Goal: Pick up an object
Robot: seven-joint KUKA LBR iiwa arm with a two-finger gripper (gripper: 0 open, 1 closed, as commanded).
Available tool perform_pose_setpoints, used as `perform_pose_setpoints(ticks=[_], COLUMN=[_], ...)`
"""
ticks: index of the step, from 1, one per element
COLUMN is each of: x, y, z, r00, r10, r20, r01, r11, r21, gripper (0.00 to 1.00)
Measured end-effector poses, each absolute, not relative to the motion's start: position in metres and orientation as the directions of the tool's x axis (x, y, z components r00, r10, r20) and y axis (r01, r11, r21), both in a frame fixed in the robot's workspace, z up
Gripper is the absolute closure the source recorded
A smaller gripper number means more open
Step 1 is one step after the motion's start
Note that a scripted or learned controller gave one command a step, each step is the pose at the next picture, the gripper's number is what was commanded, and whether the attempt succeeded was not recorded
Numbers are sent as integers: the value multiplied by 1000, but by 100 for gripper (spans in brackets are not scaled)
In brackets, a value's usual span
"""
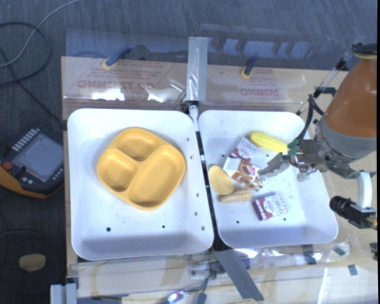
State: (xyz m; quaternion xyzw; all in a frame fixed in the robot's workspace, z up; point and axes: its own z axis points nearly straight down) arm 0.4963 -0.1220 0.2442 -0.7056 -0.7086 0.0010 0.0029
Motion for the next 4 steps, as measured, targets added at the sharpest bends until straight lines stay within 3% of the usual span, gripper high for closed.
perform_pose_setpoints(ticks=[1,2,3,4], x=[520,562,553,607], y=[-99,-102,-108,-99], z=[97,93,93,89], r00=[130,186,355,435], r10=[991,982,935,900], r20=[0,3,3,-1], r01=[991,982,935,900], r11=[-130,-186,-355,-435], r21=[-4,5,-2,4], gripper=[0,0,0,0])
